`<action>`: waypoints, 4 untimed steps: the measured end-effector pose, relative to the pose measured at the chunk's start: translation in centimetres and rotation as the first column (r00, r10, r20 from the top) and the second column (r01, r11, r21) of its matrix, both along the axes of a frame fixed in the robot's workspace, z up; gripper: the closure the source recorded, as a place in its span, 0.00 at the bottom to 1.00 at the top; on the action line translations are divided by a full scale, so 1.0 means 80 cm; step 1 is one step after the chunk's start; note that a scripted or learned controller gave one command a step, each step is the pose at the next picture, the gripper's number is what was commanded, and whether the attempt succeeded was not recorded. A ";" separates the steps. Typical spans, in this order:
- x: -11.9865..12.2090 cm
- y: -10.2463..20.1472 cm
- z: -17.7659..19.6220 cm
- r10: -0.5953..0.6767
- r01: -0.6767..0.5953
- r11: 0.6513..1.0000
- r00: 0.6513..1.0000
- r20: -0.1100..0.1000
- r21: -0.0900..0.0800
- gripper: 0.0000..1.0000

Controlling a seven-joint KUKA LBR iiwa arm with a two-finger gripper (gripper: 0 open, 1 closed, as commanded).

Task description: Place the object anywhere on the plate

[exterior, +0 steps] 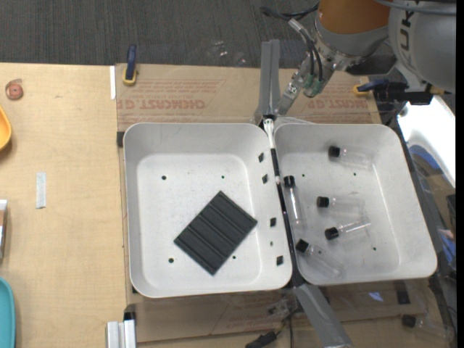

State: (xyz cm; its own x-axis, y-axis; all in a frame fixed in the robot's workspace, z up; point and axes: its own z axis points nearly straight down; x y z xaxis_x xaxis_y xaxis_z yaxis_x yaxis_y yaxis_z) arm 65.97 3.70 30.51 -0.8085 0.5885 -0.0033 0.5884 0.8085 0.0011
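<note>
A black ribbed plate (216, 232) lies flat and turned at an angle in the left white bin (145, 194). Several clear vials with black caps lie in the right white bin (395, 194): one near the back (342, 153), one along the left wall (290, 196), one in the middle (332, 204), and others toward the front (346, 230). My gripper (301, 85) hangs high above the back edge of the bins, over the seam between them, well apart from the vials and the plate. Nothing can be made out in its grasp.
The grey arm with its orange band (355, 9) comes in from the top right. A cardboard sheet (188, 96) lies behind the bins. A metal bar (270, 71) stands behind the seam. The wooden bench (58, 194) extends to the left.
</note>
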 end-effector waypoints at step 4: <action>0.001 0.024 0.050 -0.545 0.545 0.839 0.839 0.000 -0.003 1.00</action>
